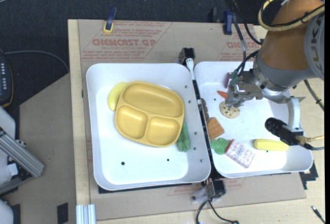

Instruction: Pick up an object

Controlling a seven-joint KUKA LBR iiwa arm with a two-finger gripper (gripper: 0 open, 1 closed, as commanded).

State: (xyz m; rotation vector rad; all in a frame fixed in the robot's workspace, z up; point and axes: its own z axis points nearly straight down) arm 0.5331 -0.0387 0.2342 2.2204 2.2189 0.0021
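The nearest thing to the hand is a small round cookie, pale tan with dark specks, lying flat in the right bin, towards the upper left of that bin and just under the hand. The hand hangs low over it. From this angle it cannot be told whether the hand is open or closed, or whether it touches the cookie.

Two white bins sit side by side on the worktop. The right bin also holds:
- one yellow corn cob
- one pink-and-white packet
- one green piece
- one brown cracker
- one small orange bit
- one purple bit, partly hidden by the hand

The left bin holds one yellow plate with three compartments. A yellow thing is half hidden beneath it, and a green leafy piece lies at its lower right edge.
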